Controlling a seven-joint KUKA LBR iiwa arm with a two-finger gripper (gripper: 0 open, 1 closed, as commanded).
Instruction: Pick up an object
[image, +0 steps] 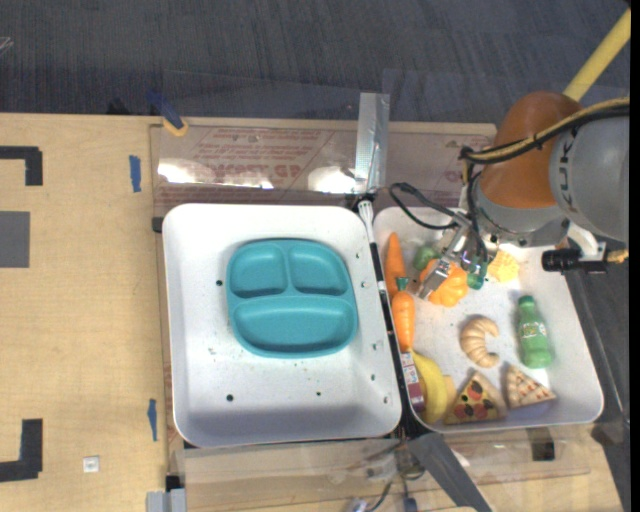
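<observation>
Two white bins sit side by side at centre frame; the left bin (190, 330) holds a teal tray (291, 297) with three compartments, lying flat at the bin's middle; dark specks dot the bin floor around it.

The right bin (580, 350) holds the toy food; two carrots lie along its left wall, the upper carrot (394, 255) above the lower carrot (403, 318), nearly end to end; a banana (430, 382) lies below them at the lower left of that bin; two pizza slices sit along the bottom wall, the left slice (476, 397) just beside the banana, the right slice (526, 386) near it; a croissant (481, 339) lies at mid-bin; a green bottle (533, 330) lies to its right, well clear of the croissant; a yellow piece (506, 266) sits at the upper part of the bin.

The arm (560, 170) enters from the upper right of the frame, orange band visible, cables trailing beside it; the gripper (447, 270) is down in the upper left part of the right bin, over an orange item (452, 288) with something green (429, 257) just beside it; the metal fingers appear to touch the orange item; whether they are spread or closed on it cannot be told from this angle.
</observation>
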